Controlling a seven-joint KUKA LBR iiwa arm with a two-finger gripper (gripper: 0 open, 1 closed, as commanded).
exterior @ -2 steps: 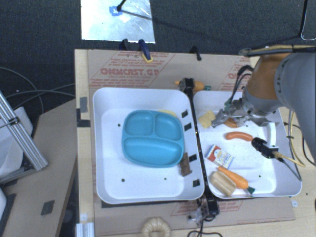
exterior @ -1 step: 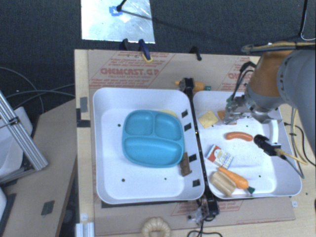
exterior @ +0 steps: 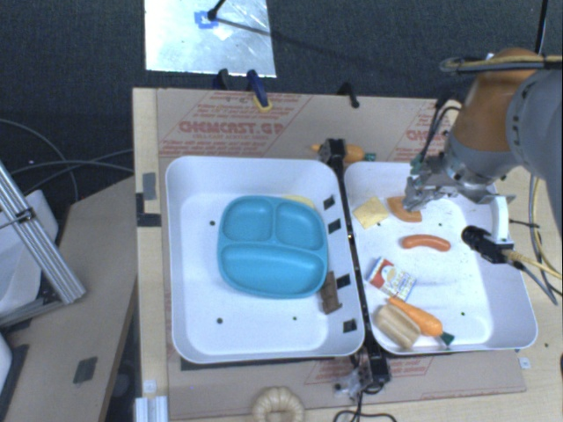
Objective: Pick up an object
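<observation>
Cardboard covers the counter [exterior: 220,117] under two white bins. Left bin [exterior: 189,236] holds a blue tray [exterior: 273,244]. Right bin [exterior: 506,310] holds a cheese slice [exterior: 369,212], sausage [exterior: 426,243], small carton [exterior: 391,280], carrot [exterior: 420,317] and bun [exterior: 396,326]. At that bin's far end the end effector [exterior: 419,197] sits low over an orange piece [exterior: 402,209]; whether it grips I cannot tell.

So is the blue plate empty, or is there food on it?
Empty. All three sections of the blue plate show bare blue. The food, like the sausage and carrot, lies in the other bin.
</observation>
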